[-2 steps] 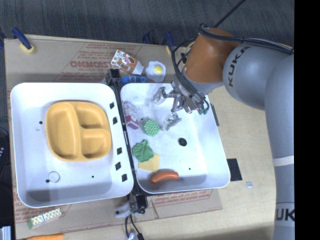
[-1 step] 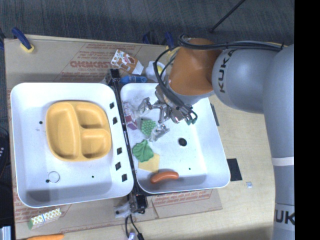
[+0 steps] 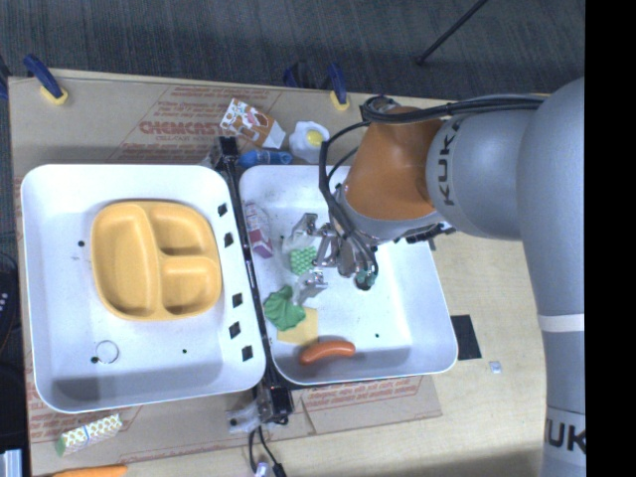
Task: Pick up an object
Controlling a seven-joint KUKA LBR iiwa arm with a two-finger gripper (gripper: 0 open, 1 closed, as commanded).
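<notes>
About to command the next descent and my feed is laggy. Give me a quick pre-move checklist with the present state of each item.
1. Gripper over the right bin: ok.
2. Target under the gripper: ok, a green-and-white item lies right at it.
3. Something held already: cannot tell, the wrist hides the jaws.
4. Neighbours near the target: not ok, a green leaf-shaped toy and a yellow piece crowd just below it.
5. Orange sausage-shaped toy apart from the gripper: ok, it lies near the bin's front wall.
6. Yellow divided tray out of the way: ok, it sits in the left bin.
</notes>
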